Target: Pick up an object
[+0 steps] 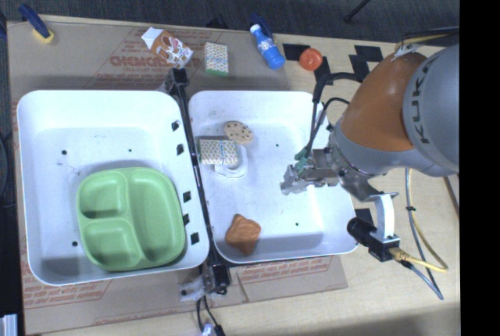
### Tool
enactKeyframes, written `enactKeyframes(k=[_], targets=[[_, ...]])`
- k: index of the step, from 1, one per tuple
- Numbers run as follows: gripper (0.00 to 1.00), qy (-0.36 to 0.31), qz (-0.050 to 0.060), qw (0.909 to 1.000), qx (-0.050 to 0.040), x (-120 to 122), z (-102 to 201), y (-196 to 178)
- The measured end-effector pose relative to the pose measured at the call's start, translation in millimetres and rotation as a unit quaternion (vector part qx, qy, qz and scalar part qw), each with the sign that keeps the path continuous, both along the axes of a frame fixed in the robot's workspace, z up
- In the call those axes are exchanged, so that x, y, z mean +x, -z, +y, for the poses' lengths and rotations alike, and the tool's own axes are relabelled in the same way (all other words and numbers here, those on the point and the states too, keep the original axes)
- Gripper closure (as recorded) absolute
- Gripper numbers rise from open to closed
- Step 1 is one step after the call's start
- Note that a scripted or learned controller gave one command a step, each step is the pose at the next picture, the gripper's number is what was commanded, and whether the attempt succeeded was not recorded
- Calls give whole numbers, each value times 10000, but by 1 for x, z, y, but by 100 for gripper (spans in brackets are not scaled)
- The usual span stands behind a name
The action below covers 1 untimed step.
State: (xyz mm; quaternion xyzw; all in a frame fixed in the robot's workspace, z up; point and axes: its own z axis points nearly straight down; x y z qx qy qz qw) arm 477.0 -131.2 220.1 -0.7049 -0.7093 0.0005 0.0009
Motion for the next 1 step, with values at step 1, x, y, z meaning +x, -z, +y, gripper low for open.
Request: enactKeyframes(k=[1], targets=[[100,-7,-11,10000,-3,0,11,-5]])
